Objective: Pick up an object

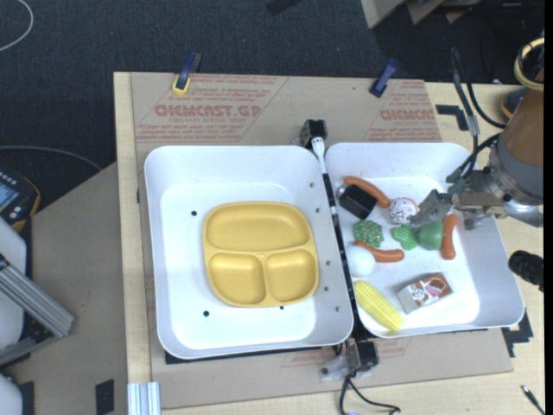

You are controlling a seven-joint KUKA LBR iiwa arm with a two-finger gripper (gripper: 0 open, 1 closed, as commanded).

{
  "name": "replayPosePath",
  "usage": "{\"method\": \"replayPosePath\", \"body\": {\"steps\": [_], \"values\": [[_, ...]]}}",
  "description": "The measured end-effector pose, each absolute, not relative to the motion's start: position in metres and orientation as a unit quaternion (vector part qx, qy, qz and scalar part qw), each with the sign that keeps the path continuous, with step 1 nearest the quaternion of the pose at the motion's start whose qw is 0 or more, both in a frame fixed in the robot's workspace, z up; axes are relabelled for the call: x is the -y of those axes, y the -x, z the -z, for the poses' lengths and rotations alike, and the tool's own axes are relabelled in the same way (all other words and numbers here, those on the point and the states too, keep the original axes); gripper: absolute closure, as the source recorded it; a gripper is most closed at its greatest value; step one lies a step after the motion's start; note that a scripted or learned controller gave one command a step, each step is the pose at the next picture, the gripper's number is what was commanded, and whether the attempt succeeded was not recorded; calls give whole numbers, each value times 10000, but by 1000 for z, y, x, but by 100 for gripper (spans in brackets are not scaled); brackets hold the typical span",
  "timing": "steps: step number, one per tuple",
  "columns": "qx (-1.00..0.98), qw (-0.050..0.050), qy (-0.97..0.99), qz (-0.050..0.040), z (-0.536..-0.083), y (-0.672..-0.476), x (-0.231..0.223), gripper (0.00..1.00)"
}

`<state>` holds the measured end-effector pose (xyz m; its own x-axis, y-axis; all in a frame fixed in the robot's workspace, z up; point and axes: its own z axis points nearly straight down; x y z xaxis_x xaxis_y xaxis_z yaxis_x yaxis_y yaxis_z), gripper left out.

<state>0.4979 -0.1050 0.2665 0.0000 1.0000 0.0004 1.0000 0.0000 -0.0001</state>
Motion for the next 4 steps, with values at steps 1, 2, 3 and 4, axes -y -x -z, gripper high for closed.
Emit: {"method": "replayPosePath", "body": {"steps": [1, 2, 3, 4], "values": [[7067, 36, 7075, -21, -204, -499, 109, 0], [7070, 35, 7072, -17, -157, -505, 106, 0], [7066, 28, 7077, -14, -104, -502, 115, 0], [7058, -3, 7084, -19, -84, -501, 118, 0]]}}
